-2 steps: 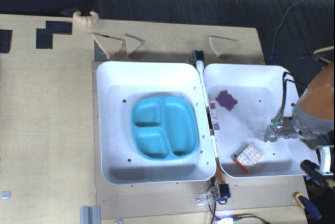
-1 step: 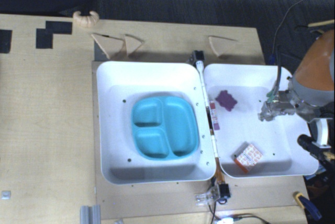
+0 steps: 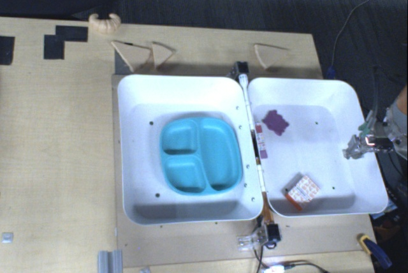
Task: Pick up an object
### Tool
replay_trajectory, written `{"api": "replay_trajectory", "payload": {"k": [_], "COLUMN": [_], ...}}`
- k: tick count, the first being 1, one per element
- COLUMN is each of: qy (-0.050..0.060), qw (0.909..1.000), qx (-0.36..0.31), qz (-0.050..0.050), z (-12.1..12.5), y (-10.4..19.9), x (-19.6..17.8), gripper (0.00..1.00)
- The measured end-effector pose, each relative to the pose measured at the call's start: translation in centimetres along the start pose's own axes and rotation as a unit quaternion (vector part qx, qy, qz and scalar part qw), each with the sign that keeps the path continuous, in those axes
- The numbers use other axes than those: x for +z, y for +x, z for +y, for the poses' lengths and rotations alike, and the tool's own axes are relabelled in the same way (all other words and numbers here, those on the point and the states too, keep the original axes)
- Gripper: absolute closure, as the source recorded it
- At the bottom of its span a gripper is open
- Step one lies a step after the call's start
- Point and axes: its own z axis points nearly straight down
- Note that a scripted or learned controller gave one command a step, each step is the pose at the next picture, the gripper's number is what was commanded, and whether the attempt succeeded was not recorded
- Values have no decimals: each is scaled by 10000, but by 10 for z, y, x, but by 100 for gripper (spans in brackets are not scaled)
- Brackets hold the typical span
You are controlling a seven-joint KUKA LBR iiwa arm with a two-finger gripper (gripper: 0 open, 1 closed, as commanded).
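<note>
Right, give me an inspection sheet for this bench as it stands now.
Surface: wooden bench bearing two white bins side by side.
Job's things: purple piece and small patterned box in the right bin; blue divided tray in the left bin.
Clutter: nothing seen inside the bins.
Grippers: gripper at the right bin's right rim, holding nothing visible.
Cables: thin cable on the floor, wires at the front edge.
Surroundings: dark carpet.

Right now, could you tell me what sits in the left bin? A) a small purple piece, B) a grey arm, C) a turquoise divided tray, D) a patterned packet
C: the turquoise divided tray lies in the middle of the left bin, while the purple piece and the patterned packet lie in the right bin.
</note>
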Motion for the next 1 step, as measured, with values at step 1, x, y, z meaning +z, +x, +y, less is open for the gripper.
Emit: {"api": "replay_trajectory", "payload": {"k": [1], "qy": [-7], "qw": [10000], "qx": [-14], "qz": [13], "z": [45], "y": [72], "x": [-13], "gripper": [100]}}
